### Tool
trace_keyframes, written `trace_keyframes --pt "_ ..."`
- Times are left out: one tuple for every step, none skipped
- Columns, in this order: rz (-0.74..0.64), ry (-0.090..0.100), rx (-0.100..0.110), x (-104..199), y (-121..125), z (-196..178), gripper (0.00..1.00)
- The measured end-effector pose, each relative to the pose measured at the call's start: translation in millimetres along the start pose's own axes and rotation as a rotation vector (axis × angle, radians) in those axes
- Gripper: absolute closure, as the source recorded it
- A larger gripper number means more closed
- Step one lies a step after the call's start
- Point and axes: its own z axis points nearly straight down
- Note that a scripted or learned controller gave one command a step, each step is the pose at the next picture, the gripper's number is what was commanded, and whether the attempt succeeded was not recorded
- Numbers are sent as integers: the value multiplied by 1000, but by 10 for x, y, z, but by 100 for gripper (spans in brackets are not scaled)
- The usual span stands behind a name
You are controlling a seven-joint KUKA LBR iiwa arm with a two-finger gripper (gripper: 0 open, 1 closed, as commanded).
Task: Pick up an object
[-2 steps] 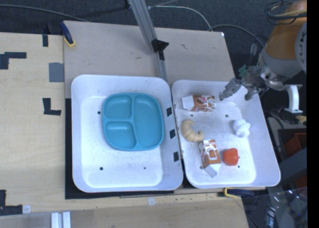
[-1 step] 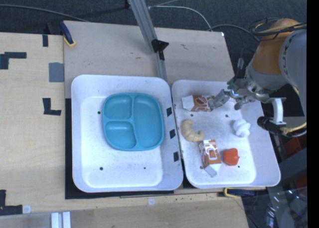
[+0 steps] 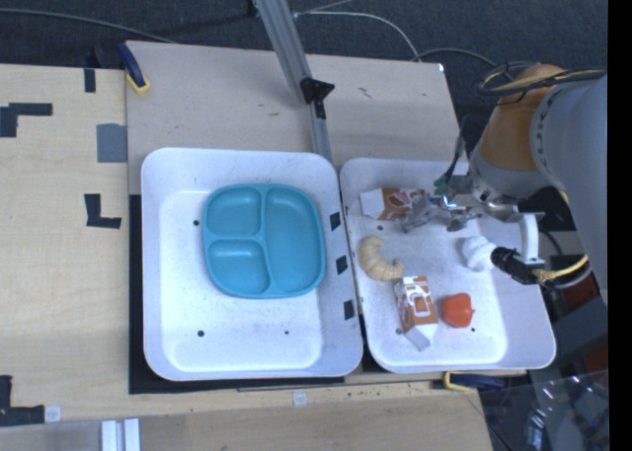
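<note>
The right bin [image 3: 523, 340] holds a small carton [image 3: 388, 202] at its far left, a beige croissant-shaped piece [image 3: 377, 259], a second orange and white carton [image 3: 416, 308], a red tomato-like ball [image 3: 456, 310] and a white knob-shaped piece [image 3: 476, 251]. My gripper [image 3: 423, 212] reaches in from the right and hangs low over the far part of this bin, its metal fingers right next to the first carton. Nothing shows between the fingers. How far apart the fingers stand is not clear.
The left bin [image 3: 168, 340] holds a light blue divided plate [image 3: 265, 240]. A metal pole [image 3: 286, 35] slants down to the gap between the bins. The arm's grey body and orange band [image 3: 513, 133] stand over the right bin's far right corner.
</note>
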Motion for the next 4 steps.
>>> trace_keyframes --pt "-1 1 0 4 5 -128 100" --pt "0 0 -8 41 64 -748 100" --pt "1 0 -8 1 89 -1378 100" --pt "1 -1 -9 -31 92 -2017 100"
